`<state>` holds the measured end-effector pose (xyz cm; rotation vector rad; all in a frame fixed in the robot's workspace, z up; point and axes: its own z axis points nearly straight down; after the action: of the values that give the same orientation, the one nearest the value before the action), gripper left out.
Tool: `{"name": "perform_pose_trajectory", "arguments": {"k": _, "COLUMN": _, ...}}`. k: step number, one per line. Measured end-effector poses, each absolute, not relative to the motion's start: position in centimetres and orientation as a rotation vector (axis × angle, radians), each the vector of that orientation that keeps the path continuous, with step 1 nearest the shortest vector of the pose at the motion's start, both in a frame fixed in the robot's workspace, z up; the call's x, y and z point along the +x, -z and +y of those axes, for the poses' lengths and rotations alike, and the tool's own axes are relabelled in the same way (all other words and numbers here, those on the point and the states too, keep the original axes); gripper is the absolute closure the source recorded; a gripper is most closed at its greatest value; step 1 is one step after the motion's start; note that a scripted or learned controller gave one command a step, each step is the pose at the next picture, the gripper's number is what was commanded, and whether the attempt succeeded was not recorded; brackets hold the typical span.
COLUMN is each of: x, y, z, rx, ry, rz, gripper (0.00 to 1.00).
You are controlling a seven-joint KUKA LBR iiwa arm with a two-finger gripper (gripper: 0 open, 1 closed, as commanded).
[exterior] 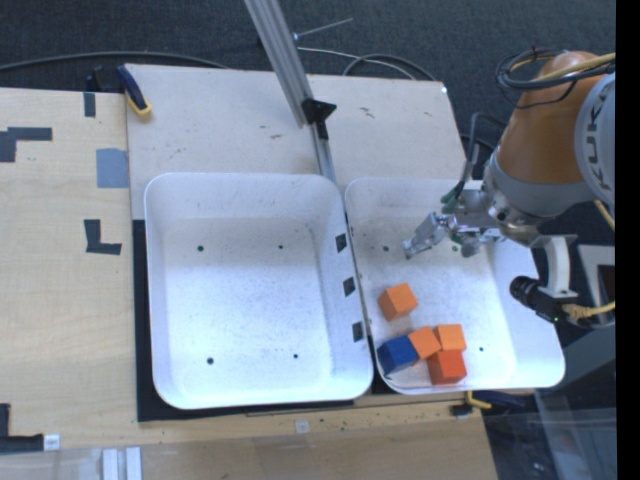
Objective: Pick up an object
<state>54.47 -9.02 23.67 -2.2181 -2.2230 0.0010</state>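
Your gripper (425,238) hangs over the right bin (520,373); its state you cannot tell. Below it lie 4 cubes: nearest, a lone orange cube (398,300).

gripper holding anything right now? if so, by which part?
Nothing is held. The gripper sits above the right bin with no object at it; the orange blocks and the blue block lie on the bin floor nearer the camera.

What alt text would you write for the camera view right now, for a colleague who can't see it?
The gripper hangs over the right bin, above and apart from four blocks: a lone orange block, and a blue block clustered with two orange blocks and a red-orange block near the front wall.
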Motion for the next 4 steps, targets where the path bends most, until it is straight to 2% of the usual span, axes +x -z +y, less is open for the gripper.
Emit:
{"name": "perform_pose_trajectory", "arguments": {"k": 1, "x": 54.5, "y": -24.6, "z": -9.0, "rx": -2.216, "ry": -0.001, "rz": -2.224, "gripper": 1.0}}
{"name": "perform_pose_trajectory", "arguments": {"k": 2, "x": 54.5, "y": -24.6, "z": -9.0, "rx": -2.215, "ry": -0.001, "rz": -2.224, "gripper": 0.0}}
{"name": "perform_pose_trajectory", "arguments": {"k": 3, "x": 55.1, "y": -11.4, "z": -11.0, "rx": -2.217, "ry": -0.01, "rz": -2.217, "gripper": 0.0}}
{"name": "perform_pose_trajectory", "arguments": {"k": 4, "x": 50.5, "y": -9.5, "z": -11.3, "rx": -2.23, "ry": 0.01, "rz": -2.222, "gripper": 0.0}}
